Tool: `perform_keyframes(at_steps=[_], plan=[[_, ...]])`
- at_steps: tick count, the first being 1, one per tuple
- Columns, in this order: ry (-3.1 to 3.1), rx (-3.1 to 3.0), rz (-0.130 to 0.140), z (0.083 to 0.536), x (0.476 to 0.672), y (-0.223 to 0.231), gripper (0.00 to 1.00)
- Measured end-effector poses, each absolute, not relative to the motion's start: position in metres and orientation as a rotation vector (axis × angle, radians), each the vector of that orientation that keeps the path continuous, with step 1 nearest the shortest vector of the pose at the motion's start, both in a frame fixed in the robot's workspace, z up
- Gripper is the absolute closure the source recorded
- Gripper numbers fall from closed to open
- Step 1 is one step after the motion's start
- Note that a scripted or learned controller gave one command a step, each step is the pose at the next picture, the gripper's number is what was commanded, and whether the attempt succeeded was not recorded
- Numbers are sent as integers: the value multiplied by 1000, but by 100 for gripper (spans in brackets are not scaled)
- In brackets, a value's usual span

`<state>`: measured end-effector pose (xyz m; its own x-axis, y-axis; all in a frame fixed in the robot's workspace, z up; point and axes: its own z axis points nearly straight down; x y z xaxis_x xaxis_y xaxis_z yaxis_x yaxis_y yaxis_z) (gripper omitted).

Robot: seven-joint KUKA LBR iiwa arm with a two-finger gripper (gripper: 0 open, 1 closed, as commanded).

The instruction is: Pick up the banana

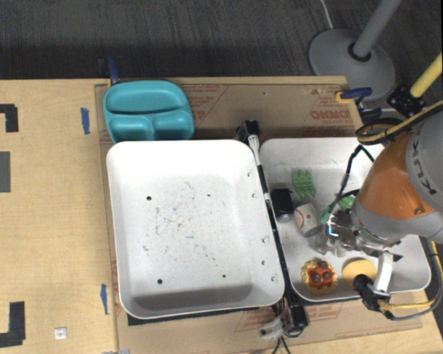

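A yellow rounded piece, which looks like the banana [356, 267], lies near the front of the right bin [319, 156], partly covered by the wrist. My gripper [340, 229] hangs low over the middle of that bin, just behind the banana and beside a small white ball-like object [305, 216]. The grey and orange arm hides the bin's right half.
In the right bin are also a green ridged object [303, 182], a small black block [282, 201] by the left wall, and a red and yellow round toy [318, 274] at the front. The left bin [187, 225] sits alongside. A teal divided tray [148, 110] stands behind it.
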<state>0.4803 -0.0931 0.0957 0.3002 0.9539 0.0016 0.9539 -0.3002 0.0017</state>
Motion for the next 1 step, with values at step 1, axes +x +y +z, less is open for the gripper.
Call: perform_keyframes(at_steps=[1], plan=[[1858,2532,4,105,481,-93,100]])
